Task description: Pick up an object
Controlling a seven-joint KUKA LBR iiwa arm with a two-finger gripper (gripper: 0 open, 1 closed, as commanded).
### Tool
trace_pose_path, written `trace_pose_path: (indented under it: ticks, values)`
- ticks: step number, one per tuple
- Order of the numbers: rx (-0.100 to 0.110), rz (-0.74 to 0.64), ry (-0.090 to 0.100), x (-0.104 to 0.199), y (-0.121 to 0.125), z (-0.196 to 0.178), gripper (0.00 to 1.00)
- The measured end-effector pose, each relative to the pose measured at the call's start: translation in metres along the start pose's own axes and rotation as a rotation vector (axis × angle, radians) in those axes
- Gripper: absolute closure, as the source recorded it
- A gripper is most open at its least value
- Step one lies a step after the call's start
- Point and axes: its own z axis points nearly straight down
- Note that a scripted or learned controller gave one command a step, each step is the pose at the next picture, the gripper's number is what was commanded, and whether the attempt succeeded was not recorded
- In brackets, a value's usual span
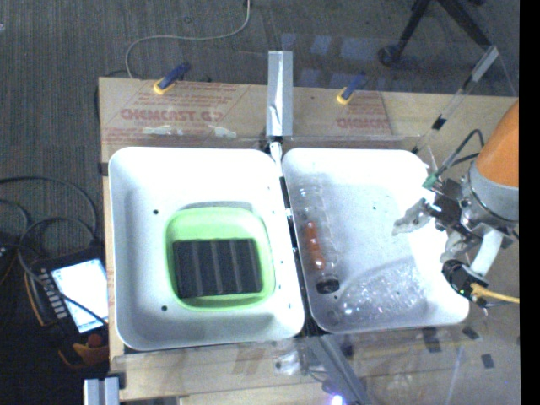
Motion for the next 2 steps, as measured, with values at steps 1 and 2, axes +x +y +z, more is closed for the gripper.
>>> trace_pose_path:
  ticks: [1, 2]
  values:
    - [0.001, 0.212, 0.000, 0.010, 0.027, 0.043, 0.00]
    - [0.001, 0.188, -0.001, 0.102, -0.062, 0.059, 0.00]
